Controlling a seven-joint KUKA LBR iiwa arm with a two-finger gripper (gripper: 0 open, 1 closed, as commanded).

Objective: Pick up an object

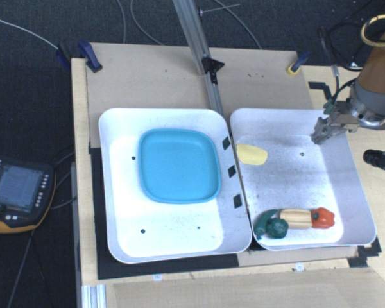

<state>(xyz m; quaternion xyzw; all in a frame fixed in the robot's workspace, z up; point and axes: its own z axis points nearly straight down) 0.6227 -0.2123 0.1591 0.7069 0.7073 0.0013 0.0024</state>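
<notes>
The arm [377, 69] is cut off by the right edge; its upper links lie outside the frame. The gripper [322, 132] appears small and blurred above the far right corner of the right bin [346, 172]. The handheld controller [16, 194] at far left is cut by the left edge; its screen content is illegible.

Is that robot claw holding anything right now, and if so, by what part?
Nothing is held. The gripper hangs over the right bin with nothing between its fingers; the yellow piece lies apart from it.
</notes>
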